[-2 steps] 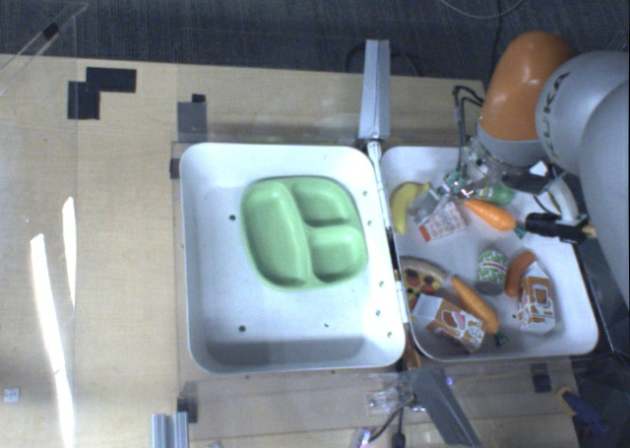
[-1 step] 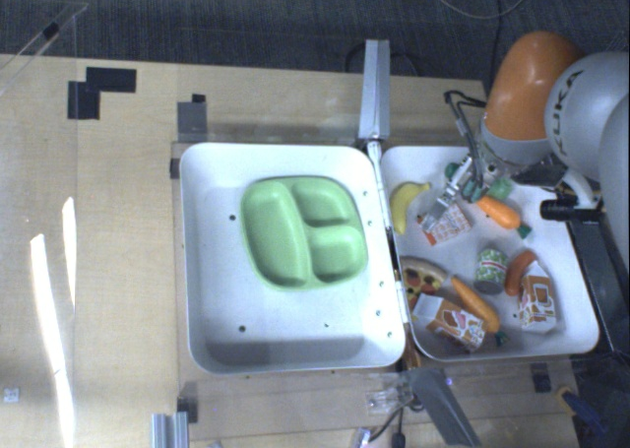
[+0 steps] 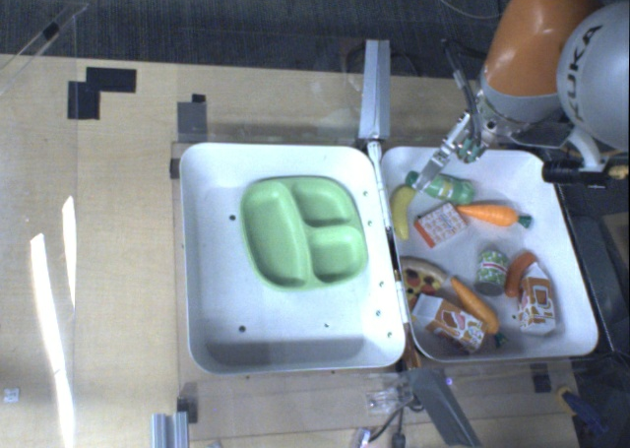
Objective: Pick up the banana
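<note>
The banana (image 3: 402,210), short and pale yellow, lies upright along the left wall of the right bin (image 3: 581,323), next to the divider. My gripper (image 3: 436,170) hangs over the bin's far left part. It is just above a green bottle (image 3: 450,188) and a little up and to the right of the banana. Nothing visibly hangs from the gripper. The grey arm with its orange band (image 3: 536,28) comes in from the upper right.
The right bin also holds a carrot (image 3: 487,214), a red-and-white box (image 3: 440,225), a pizza slice (image 3: 423,279), a green can (image 3: 491,267), a sausage (image 3: 519,274) and small cartons (image 3: 536,303). A green divided plate (image 3: 303,229) sits in the left bin (image 3: 212,318).
</note>
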You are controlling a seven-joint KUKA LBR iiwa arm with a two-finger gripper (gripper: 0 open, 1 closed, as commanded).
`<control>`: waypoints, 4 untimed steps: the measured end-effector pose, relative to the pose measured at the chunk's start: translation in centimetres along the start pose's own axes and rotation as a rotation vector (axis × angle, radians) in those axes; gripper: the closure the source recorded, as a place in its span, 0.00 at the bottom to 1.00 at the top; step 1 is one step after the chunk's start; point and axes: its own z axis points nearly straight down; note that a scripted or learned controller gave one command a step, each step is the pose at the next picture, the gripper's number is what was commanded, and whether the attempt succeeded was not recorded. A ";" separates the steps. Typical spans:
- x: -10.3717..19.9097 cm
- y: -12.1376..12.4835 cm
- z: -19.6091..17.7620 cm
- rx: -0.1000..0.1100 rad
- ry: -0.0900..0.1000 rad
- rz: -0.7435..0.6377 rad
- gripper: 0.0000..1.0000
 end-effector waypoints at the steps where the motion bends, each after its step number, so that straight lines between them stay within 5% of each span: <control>1: 1.1 -4.8 8.7 0.002 0.005 -0.185 0.00; 2: -0.1 -2.7 9.8 0.032 0.025 0.058 0.00; 4: -0.8 -2.5 9.9 0.033 0.040 0.105 0.00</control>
